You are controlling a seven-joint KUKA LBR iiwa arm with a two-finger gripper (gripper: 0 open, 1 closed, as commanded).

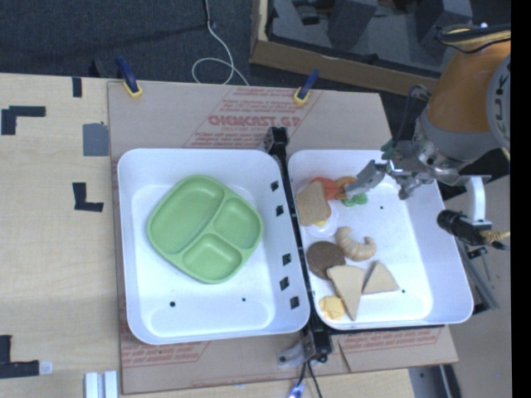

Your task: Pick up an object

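**A:** What does the overhead camera show from where you stand?

**B:** Two shallow white bins sit side by side on a cardboard sheet. Take the black divider [286, 222] between them as the landmark. Left of the divider, the left bin [137, 305] holds a green sectioned plate [206, 228], lying flat.

**A:** And right of the divider?

**B:** The right bin [431, 255] holds play food. Just beside the divider lies a tan bread slice [313, 203], with an orange piece [338, 186] and a small green piece [356, 197] a little farther right. Below those, a round brown cookie [324, 257] touches a pale croissant [357, 245]. Nearer the front of the divider lie two tan wedges [363, 284] and a small yellow piece [333, 308].

**A:** Where is the arm?

**B:** The gripper [388, 177] hangs over the far right part of the right bin, below the orange band [469, 89]. One finger [365, 177] slants toward the green piece. Whether the fingers are spread or closed I cannot tell, and I see nothing held between them.
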